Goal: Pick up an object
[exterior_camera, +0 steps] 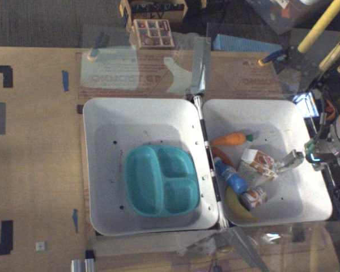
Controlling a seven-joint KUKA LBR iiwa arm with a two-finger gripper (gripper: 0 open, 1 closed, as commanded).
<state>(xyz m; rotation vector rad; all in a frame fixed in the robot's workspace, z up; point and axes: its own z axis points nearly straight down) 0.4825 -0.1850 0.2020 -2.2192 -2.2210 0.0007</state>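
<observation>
Right bin point(283, 115), carrot point(232, 139) lengthwise left-right, green tip seemingly rightward

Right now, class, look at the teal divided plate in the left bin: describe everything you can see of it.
The teal divided plate is a rounded rectangle, seemingly of smooth plastic, moulded into three compartments: one long section along its left side and two smaller ones on the right. It lies flat and right side up on the floor of the left white bin, toward the bin's lower right part. Its compartments hold nothing visible. Its right edge sits close to the bin's right wall; whether it touches cannot be told.
</observation>
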